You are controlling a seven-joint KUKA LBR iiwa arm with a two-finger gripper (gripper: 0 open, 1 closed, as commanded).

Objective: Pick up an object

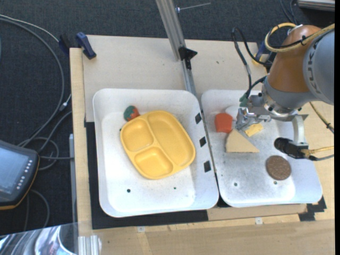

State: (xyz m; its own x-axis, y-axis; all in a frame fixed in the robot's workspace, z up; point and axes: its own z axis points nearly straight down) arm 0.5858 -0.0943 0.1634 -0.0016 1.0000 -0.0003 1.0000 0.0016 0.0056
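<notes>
The right bin [297,193] holds an orange-red block [223,122], a tan wedge [241,143], a small yellow piece [255,129] and a round brown disc [278,167]. My gripper [245,119] reaches down into this bin from the right. It is just right of the orange-red block, above the tip of the tan wedge, with the yellow piece at its right side. I cannot see whether the yellow piece is held. The left bin [159,201] carries a yellow divided plate [156,143] and a small red and green item [130,112] at the plate's upper left.
A grey metal post [171,20] slants down to the ridge between the bins. A black plug on a yellow cable [288,147] hangs over the right bin beside the brown disc. Cables and a handheld screen [13,171] lie left of the bench.
</notes>
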